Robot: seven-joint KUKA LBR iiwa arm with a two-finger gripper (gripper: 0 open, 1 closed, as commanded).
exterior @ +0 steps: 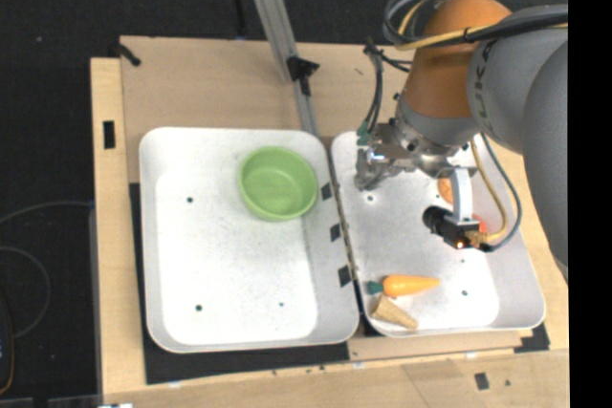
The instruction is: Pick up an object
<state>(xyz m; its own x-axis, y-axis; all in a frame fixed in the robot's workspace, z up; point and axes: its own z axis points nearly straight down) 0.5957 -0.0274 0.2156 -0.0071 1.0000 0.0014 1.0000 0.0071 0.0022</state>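
A: What lies nearest to us in the right bin (507,301)?

B: At its near edge lies an orange carrot (411,284) with a green tip. Just beside the carrot, on the near side, is a tan wedge-shaped piece (396,312). The two are touching or almost touching.

A: And the tool?

B: The tool (369,175) is over the far left part of that same bin, well beyond the carrot and near the edge where the two bins meet. Whether it is wide or narrow, I cannot tell, and I see nothing in it. A small black part with a red light (457,232) hangs between the carrot and the arm.

A: What is in the left bin (182,301)?

B: One green bowl (277,183), upright, in the far right part, left of the tool. Behind the bins, a grey metal pole (273,14) goes up from the counter (191,81).
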